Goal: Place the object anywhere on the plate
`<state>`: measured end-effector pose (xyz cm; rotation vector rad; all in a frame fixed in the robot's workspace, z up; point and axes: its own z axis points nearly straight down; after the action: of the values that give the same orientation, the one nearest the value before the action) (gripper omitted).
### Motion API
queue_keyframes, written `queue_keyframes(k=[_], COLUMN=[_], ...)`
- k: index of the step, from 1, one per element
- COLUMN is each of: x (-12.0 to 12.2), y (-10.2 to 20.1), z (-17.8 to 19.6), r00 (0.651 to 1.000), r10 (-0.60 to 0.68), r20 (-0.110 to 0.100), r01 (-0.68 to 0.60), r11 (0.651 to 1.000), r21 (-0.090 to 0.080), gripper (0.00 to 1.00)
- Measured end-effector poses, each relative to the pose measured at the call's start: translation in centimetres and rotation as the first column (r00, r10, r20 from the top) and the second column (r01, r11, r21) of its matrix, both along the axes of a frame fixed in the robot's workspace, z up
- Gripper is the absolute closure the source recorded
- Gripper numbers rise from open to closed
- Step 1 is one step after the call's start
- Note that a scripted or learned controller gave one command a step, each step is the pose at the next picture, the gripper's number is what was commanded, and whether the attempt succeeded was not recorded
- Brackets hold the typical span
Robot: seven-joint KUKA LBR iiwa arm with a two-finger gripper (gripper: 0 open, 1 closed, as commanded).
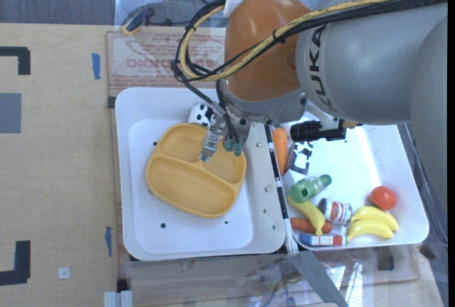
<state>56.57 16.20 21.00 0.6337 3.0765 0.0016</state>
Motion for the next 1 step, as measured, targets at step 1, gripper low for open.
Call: queue_keyframes(k=[1], x=[-0.01], y=[0.01], z=[-0.03], r00=[1.0], r10=[0.0], r20=[0.0], r01=[0.0], r11=[1.0], r21=[0.0], gripper=[0.0])
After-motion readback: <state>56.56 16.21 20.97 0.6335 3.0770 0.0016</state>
